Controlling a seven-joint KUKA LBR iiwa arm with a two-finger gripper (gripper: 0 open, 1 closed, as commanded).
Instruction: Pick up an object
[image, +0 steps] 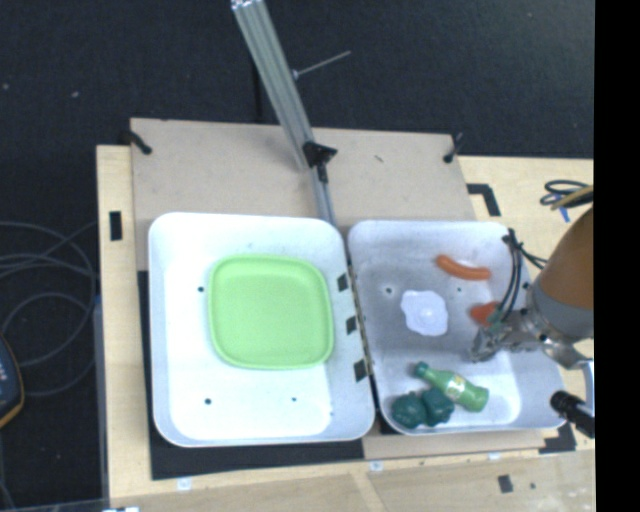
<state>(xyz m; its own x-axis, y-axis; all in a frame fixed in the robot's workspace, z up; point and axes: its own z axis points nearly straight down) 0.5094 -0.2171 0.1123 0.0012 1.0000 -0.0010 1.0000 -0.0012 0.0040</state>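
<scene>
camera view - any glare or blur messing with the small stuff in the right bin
In the camera view the whole frame is soft and low in detail; the right bin floor looks mottled grey, and the pale white object nearly blends into it. The green bottle and orange sausage stand out by colour. The gripper is blurry, detail lost.

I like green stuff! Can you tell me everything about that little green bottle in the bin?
The green bottle lies on its side near the front of the right bin. It looks like shiny plastic, with a narrow dark green neck pointing toward the upper left, a fatter light green body, and a pale label band around the middle. Its lower side seems to touch a dark teal lumpy toy. The gripper is just above it in the picture, apart from it.
</scene>
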